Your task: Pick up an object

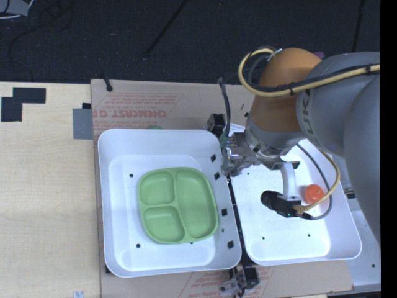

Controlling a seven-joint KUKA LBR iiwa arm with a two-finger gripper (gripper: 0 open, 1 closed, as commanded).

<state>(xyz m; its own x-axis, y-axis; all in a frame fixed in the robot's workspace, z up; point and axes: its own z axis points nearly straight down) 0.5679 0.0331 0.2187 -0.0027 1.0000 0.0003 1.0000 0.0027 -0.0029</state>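
Note:
A small orange-red object [314, 193] lies in the right bin [298, 247], towards its right side. A green divided plate [178, 203] rests flat in the middle of the left bin [118, 228]. My gripper [234, 159] hangs low at the left wall of the right bin, close to the divide between the two bins and well left of the orange-red object. The wrist and orange band cover the far part of the right bin. I see nothing held by the gripper.
The bins sit on a cardboard sheet [142, 107] on the wooden bench [43, 197]. The grey arm [347, 104] crosses the right bin's far right corner. Bare white floor shows in the near half of the right bin.

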